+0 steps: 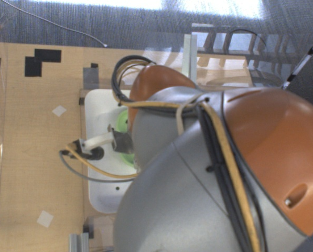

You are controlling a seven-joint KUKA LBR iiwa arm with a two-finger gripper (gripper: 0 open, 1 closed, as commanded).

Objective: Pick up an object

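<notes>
Camera view: grey KUKA arm with orange band (208,156) over shallow white plastic bin (101,106); gripper (122,140), opening and contents cannot be told; bright green object (123,122) just beside it in that bin; advise centring above it, then descending vertically.

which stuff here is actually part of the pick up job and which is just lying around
Part of the job:
- grey KUKA arm with orange band, reaching in over the bin
- shallow white plastic bin
- green round object in that bin, partly hidden by the arm

Just lying about:
- black square markers on the wooden bench
- thin grey cable on the dark floor
</notes>
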